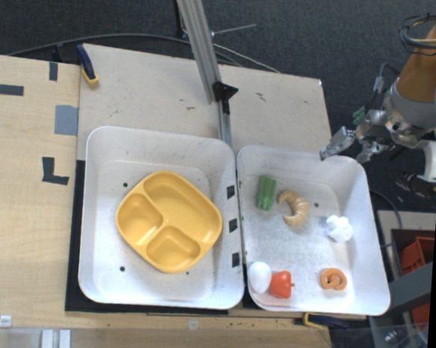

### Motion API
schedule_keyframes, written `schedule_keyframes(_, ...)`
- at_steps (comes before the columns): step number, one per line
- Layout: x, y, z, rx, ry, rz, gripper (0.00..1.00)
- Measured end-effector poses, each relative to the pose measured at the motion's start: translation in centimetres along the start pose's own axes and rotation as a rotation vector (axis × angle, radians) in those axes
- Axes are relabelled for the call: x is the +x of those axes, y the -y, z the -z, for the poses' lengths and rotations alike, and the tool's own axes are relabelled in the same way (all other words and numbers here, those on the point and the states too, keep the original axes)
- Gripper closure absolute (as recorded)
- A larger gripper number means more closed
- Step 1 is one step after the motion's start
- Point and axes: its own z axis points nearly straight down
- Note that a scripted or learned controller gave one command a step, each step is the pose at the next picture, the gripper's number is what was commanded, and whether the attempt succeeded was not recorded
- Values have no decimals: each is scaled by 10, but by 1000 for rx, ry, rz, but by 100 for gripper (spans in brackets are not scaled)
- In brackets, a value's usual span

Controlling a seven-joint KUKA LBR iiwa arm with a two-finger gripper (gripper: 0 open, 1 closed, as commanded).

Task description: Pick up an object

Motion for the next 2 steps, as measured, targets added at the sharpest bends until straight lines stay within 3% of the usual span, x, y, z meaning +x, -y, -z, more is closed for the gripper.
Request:
schedule_keyframes(1,0,0,0,1,0,0,0)
schedule_keyframes(2,6,3,-64,6,-2,0,0)
